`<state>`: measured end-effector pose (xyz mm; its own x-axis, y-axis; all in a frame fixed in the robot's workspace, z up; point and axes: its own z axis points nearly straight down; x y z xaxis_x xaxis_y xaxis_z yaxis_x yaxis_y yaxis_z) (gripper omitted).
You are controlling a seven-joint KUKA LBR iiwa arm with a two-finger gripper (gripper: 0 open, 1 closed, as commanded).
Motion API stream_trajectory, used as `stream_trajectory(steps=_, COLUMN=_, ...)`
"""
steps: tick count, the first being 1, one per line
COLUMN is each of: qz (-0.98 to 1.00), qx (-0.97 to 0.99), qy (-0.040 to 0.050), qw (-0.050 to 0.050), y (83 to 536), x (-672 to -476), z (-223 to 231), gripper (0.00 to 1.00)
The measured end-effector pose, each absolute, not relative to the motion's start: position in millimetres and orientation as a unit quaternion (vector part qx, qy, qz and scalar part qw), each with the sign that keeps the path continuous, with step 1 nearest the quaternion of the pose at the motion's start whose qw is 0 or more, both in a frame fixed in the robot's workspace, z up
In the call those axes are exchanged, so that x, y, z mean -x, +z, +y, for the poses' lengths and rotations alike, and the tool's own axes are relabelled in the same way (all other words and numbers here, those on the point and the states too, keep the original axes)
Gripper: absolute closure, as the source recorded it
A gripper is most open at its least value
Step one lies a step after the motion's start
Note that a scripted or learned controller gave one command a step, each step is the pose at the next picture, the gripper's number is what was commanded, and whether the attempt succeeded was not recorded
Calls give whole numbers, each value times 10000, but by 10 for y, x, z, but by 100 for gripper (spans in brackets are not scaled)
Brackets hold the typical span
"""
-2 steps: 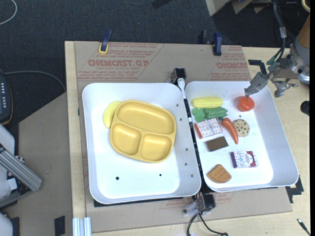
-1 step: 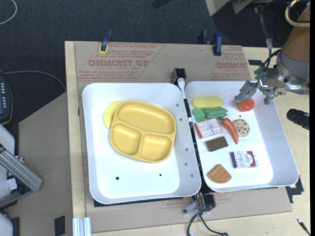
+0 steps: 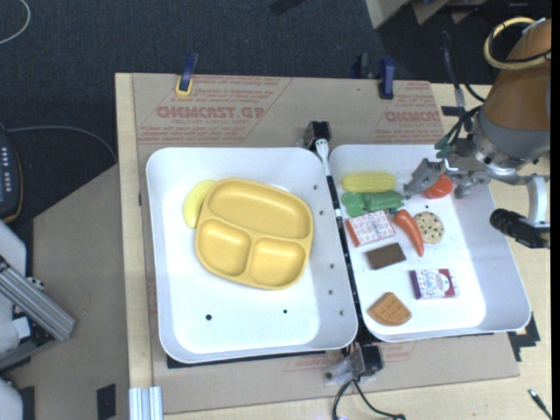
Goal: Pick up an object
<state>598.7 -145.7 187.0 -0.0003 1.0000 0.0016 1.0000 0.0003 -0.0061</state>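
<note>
My gripper [image 3: 439,180] hangs over the far middle of the right bin [image 3: 499,269], reaching in from the right. A small red-orange piece [image 3: 441,186] sits between its two grey fingers [image 3: 420,180], which are shut on it. Just left of it lie a yellow corn cob [image 3: 368,182] and a green vegetable [image 3: 371,202]. Nearer the front are a red pepper [image 3: 409,230], a round cookie [image 3: 430,227], a red-and-white packet [image 3: 370,227], a brown chocolate square [image 3: 386,255], a small red-and-white carton [image 3: 433,283] and a waffle [image 3: 389,309].
The left bin [image 3: 175,304] holds a yellow divided tray [image 3: 254,233] with a yellow banana-like piece [image 3: 194,201] tucked at its left edge. A black clamp [image 3: 318,135] sits between the bins at the back. The arm's orange band [image 3: 518,94] rises at the right.
</note>
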Motion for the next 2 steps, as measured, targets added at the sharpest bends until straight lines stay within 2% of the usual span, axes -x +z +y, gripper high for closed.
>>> stream_trajectory(steps=1, qz=-7068, qx=7074, qy=18, qw=32, y=1361, x=-5875, z=-1449, gripper=0)
stream_trajectory(steps=2, qz=-7071, qx=7071, qy=-24, qw=-7, y=891, x=-5901, z=-1440, gripper=0)
